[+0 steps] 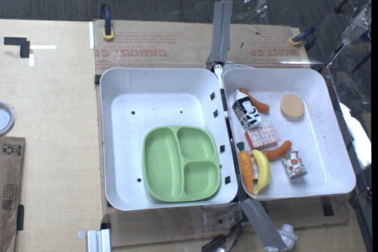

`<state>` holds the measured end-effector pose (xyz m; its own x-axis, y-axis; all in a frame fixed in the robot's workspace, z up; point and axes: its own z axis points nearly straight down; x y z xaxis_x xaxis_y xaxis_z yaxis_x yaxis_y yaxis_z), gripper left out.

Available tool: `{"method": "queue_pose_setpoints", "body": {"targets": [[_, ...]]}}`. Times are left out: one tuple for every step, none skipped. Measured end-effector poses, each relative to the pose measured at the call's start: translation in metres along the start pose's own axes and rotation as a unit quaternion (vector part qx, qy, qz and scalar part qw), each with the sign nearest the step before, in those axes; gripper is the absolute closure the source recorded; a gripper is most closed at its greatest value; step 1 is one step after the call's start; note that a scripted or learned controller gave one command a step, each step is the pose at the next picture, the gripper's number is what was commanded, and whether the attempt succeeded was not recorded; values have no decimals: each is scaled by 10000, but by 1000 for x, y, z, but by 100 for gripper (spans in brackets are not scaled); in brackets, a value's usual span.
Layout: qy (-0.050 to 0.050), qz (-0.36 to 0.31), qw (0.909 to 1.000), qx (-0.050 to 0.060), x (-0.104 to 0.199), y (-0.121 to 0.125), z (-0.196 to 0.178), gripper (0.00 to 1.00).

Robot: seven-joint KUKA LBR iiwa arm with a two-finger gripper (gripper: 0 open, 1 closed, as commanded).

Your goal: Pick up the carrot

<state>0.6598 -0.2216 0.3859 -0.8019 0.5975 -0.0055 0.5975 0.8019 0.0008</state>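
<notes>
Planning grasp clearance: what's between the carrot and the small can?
Camera view: the banana lies between the carrot and the can, right against the carrot.

Carrot's chilling in the right bin

So the carrot (245, 169) is a short orange one, fatter at its far end and tapering toward the near end. It's lying flat on the floor of the right-hand white bin (336, 121), down in the near-left corner, pretty much along the bin's left wall and pointing near-to-far. A yellow banana (262, 169) sits right up against its right side, touching or almost. Can't make out any green top on it.
</notes>
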Motion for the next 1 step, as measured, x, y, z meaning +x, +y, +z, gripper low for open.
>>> {"method": "queue_pose_setpoints", "body": {"targets": [[28, 1776, 9841, 13, 45, 43, 85, 100]]}}
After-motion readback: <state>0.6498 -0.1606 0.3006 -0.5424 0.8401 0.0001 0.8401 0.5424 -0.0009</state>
